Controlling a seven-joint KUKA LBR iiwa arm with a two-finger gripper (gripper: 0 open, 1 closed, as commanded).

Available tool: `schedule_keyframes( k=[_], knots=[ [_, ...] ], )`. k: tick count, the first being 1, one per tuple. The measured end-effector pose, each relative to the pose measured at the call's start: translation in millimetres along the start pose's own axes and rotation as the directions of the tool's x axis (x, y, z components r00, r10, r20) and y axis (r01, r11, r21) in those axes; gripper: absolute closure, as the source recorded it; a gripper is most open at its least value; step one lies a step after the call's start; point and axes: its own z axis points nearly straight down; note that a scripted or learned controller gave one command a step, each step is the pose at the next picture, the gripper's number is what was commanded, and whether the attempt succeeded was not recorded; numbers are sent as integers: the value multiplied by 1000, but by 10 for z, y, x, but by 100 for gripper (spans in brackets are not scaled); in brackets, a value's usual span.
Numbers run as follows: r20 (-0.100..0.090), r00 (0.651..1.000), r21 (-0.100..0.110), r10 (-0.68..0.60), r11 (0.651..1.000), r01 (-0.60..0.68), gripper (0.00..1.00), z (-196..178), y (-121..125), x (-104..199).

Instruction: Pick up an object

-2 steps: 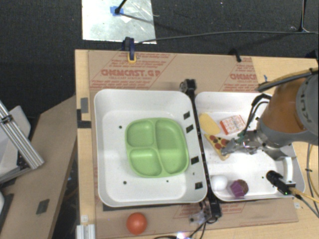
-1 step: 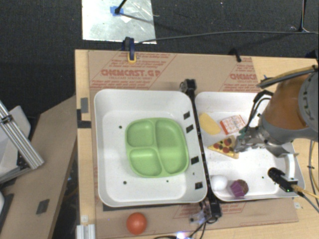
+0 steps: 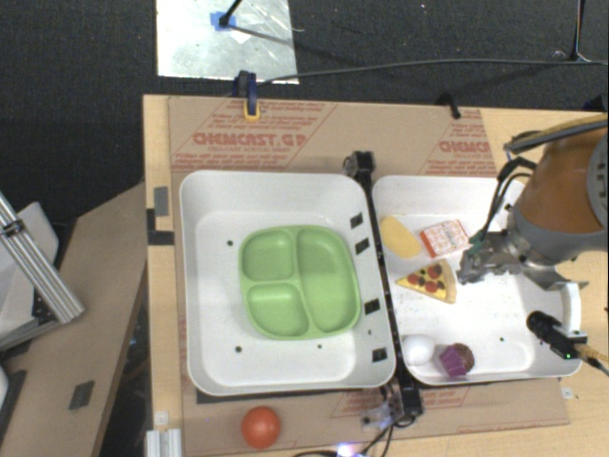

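Nothing picked yet imo. Pincer (image 3: pixel 473 261) is low in the right bin (image 3: pixel 504 355), just beside the pizza slice (image 3: pixel 429 281). Can't tell its state, tbh. Lift left to do.

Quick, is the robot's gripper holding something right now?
Gripper: cannot be told. It sits low in the right bin, right beside the pizza slice.

even overhead light is washing the white bins (image 3: pixel 285 193) bright; foil sheet (image 3: pixel 225 25) is glaring; soft shadows, slightly grainy.
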Motion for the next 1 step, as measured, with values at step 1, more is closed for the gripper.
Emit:
schedule_keyframes(
  k=[1],
  knots=[
    [1, 1000, -3, -1, 1000, 1, 100, -526, 120, -2]
  ],
)
